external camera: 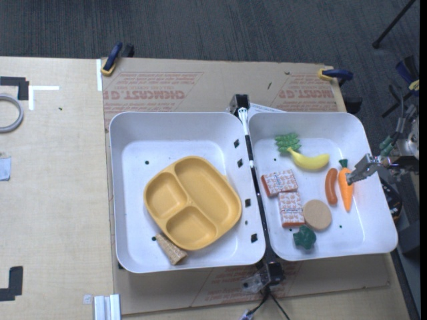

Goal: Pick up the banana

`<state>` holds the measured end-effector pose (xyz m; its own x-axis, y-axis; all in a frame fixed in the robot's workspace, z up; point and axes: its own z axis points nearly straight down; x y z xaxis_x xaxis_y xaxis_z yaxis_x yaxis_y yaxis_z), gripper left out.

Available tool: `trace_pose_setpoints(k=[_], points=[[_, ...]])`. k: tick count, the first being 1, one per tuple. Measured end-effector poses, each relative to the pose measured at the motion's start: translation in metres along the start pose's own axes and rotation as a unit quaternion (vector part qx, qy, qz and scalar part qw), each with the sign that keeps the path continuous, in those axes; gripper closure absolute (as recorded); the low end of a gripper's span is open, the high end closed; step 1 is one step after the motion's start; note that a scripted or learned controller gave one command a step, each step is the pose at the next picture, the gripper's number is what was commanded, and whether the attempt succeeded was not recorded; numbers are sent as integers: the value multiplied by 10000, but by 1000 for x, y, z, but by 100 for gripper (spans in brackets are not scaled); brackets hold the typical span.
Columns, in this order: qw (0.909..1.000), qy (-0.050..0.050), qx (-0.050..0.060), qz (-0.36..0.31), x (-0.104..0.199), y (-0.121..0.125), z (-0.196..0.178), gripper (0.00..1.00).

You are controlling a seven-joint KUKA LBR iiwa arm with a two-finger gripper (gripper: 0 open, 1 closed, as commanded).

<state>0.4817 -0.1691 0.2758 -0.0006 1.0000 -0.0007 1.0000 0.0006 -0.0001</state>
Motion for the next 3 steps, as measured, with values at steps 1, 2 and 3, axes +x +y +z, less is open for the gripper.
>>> trace_pose_setpoints(k=[1,2,3], points=[[9992,0,-1,392,97,82,-12,0],[9998,-1,5,-193,107,110,84,0],[9930,5,-16,-1184,72,88,180,0]])
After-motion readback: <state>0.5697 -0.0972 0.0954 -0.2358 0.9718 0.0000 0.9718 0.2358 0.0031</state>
